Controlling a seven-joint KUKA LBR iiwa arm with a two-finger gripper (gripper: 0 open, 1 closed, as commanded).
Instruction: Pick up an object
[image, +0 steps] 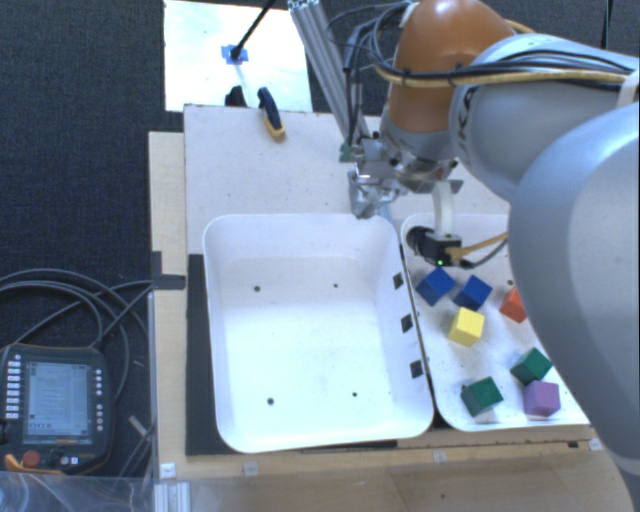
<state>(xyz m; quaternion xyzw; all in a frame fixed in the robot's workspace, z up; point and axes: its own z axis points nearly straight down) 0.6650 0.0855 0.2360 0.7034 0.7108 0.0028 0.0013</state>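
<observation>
— Pale bench (250, 150) under the camera, two white bins side by side on it. What's in play?

— Blocks, all in the right bin (492, 418): two blue blocks (436, 286) (473, 292) touching, a yellow block (466, 326) just below them, two green blocks (481, 395) (531, 366) and a purple block (541, 398) near the front rim. An orange block (513, 304) is half cut off by the arm (570, 190).

— And the left bin (300, 330)?

— White floor, a few dark specks.

— Where's the gripper?

— The gripper (370, 200) hangs over the far rim, right where the bins meet, well apart from every block. The arm's grey bulk sweeps in from the right and hides the right bin's far side.

— Fingers?

— Can't tell; too small and blurred. Nothing visible between them.

— Anything else?

— Teach pendant (55, 405) with cables at lower left.
</observation>
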